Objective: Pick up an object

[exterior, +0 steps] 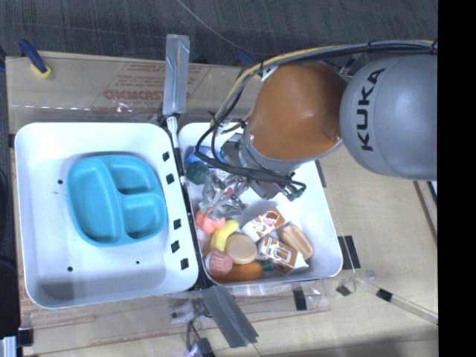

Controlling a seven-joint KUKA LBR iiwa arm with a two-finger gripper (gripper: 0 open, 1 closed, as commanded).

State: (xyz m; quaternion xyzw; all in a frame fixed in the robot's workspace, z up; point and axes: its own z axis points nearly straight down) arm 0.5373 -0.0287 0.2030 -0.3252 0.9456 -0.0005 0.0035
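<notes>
The gripper [223,192] is lowered into the right white bin [327,233], just above the heap of toy food. Its metal parts are dark and mixed with cables, so I cannot tell if it is released or clenched, and no object is clearly seen in it. Just below it lie a pink toy [210,219] and a yellow toy [223,235], touching each other. Beside them are a round tan biscuit-like piece [242,249], a pink round piece [220,262] and an orange carrot-like toy [242,272] along the near wall. To the right are two small printed packets [271,236] and a hot dog bun toy [296,242]. At the far left of this bin, a blue piece [195,155] and a dark green piece [197,172] lie near the dividing wall. Above the gripper, the orange band [294,114] and the grey arm body [390,117] cover the far part of the bin. The left white bin [37,222] holds a blue compartment tray [117,197], lying flat.
</notes>
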